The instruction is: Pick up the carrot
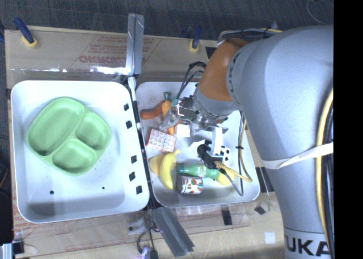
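The orange carrot (153, 112) lies in the upper left part of the right bin (245, 191), close to the divider between the bins, with its thick end pointing right. My gripper (172, 114) is low in this bin, right at the carrot's right end and partly covering it. From this angle the wrist hides how the gripper meets the carrot, so I cannot tell whether the carrot is held.
Below the carrot lie a small patterned box (160, 139), a banana (165, 168), a green bottle (198, 170) and a can (190, 185). The left bin (22, 195) holds a green divided plate (68, 134). The arm covers the right bin's right side.
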Motion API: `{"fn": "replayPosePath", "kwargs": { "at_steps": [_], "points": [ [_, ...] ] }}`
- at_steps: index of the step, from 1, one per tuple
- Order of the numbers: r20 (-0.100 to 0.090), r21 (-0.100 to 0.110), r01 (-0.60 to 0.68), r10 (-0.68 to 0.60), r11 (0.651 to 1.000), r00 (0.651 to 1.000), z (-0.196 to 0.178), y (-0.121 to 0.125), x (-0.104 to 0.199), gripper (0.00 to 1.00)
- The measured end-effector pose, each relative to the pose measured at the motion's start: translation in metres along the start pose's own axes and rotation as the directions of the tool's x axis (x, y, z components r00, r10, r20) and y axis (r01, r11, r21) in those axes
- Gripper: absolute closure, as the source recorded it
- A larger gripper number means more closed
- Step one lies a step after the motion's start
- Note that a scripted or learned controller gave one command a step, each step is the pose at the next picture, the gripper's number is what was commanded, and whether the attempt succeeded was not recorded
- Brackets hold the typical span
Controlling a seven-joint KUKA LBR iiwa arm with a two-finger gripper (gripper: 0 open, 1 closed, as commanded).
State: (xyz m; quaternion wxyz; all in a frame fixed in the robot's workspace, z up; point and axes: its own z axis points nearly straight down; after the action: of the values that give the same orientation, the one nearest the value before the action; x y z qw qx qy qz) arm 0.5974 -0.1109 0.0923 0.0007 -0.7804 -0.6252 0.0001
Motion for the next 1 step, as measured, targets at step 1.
{"fn": "replayPosePath", "kwargs": {
  "at_steps": [1],
  "points": [
    [-0.001, 0.005, 0.004, -0.004, 1.0, 1.0, -0.01, -0.0008, 0.0007, 1.0]
  ]
}}
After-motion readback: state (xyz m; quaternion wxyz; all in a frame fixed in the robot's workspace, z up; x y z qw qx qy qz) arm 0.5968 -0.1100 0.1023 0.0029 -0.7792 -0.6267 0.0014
